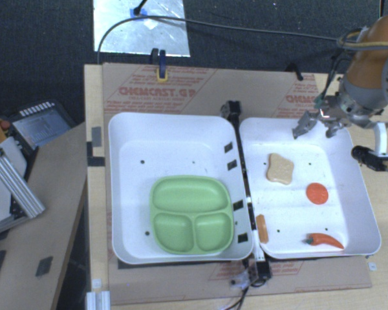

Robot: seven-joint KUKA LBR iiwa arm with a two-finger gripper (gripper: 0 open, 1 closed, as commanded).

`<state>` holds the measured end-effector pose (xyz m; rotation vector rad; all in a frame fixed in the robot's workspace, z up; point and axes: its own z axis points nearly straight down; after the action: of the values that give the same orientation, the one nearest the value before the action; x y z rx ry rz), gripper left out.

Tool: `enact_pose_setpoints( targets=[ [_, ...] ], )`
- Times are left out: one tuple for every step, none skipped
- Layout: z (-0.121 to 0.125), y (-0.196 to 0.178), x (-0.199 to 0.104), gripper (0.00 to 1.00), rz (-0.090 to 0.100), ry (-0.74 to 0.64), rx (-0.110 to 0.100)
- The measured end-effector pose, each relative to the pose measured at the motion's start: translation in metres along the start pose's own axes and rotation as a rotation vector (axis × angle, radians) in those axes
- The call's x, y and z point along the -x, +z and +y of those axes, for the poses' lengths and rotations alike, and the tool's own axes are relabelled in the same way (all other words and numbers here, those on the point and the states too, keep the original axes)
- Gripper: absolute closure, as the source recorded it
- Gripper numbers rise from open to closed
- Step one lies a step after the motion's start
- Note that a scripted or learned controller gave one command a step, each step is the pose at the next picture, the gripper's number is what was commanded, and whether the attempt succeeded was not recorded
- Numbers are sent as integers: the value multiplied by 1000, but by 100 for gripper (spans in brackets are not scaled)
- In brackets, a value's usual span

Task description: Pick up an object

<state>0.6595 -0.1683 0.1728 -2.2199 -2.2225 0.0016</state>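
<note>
In the right bin lie a tan bread slice, a round red-orange slice, an orange carrot near the front and a small orange sausage by the left wall. My gripper hangs over the bin's far edge, above and to the right of the bread slice. Its two fingers stand apart with nothing between them.
The left bin bears a green divided plate. A black clip sits at the far end of the divider between the bins. Cardboard lies under both bins, and a metal rail stands off the bench's left.
</note>
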Motion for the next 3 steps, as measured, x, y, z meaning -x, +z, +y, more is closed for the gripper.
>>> enact_pose_setpoints(
  targets=[
    [5, 42, 0, 0, 0, -3, 1],
    [5, 90, -1, 0, 0, -4, 1],
    [7, 76, -1, 100, -1, -6, 8]
  ],
)
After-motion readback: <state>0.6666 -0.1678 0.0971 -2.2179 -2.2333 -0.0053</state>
